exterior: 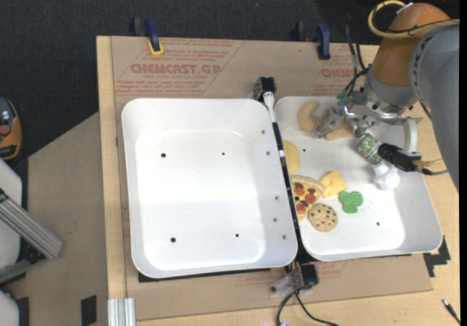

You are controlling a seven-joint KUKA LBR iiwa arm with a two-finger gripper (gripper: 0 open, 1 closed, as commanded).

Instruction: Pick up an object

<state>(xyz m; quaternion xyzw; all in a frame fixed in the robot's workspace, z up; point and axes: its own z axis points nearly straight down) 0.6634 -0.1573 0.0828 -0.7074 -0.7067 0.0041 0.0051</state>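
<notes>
My gripper [343, 126] hangs low over the far part of the right bin [408, 241], its fingers spread open. A small tan piece [337, 134] lies on the bin floor just under them, not lifted. A tan croissant-shaped item [309, 116] rests just left of the gripper. A green-and-white bottle [367, 147] lies to its right, with a white lump [387, 178] nearer the front. Toward the bin's front left lie a yellow cheese wedge [333, 184], a green broccoli piece [351, 201], a cookie [322, 217] and a pizza slice [306, 194].
The left bin [139, 171] sits beside the right one, and they share a dark divider edge [281, 164]. A pale yellow flat item [291, 155] lies against that edge. Cables run off the wrist over the right bin's far right side [408, 159]. Blue clamps [153, 36] hold the board at the back.
</notes>
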